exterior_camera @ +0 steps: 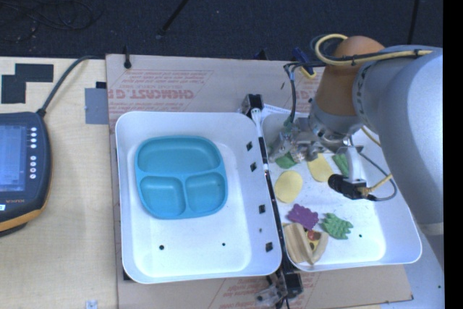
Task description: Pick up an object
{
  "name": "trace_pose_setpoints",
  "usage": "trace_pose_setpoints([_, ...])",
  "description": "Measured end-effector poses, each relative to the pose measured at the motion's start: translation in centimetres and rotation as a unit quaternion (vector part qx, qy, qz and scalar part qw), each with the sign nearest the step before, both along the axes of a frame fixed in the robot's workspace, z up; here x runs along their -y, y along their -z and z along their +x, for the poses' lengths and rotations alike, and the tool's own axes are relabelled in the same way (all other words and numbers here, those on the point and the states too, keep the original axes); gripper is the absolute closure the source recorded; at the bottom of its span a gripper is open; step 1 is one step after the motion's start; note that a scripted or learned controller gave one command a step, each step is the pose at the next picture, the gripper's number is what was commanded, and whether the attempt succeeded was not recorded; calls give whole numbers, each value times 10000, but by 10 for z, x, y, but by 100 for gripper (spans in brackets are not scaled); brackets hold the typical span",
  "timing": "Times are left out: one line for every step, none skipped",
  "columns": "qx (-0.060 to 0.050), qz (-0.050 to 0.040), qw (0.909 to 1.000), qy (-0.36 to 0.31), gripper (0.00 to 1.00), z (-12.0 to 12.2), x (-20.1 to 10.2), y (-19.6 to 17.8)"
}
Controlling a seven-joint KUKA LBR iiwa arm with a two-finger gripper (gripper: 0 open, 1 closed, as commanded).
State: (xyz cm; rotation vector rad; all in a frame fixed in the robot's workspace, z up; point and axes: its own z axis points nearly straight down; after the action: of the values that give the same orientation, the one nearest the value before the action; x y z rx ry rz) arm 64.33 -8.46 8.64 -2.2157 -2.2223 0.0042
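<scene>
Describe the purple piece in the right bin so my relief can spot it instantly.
Look in the right bin, the one the arm reaches into. Near its front left lies the purple piece, lumpy like a grape bunch. A green leafy piece lies to its right and a pale yellow disc behind; it alone is purple.

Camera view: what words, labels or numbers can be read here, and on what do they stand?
"CHEMCRZT", roughly, in red print, upside down: on the cardboard sheet behind the left bin; letters uncertain.
More red print on the cardboard's front edge: too blurred to read.
Pendant screen at left: too small to read.
</scene>
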Motion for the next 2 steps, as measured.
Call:
trace_pose_setpoints([3,-3,10000,16,0,0,6,0])
trace_pose_setpoints([-3,0,10000,6,0,0,-3,0])
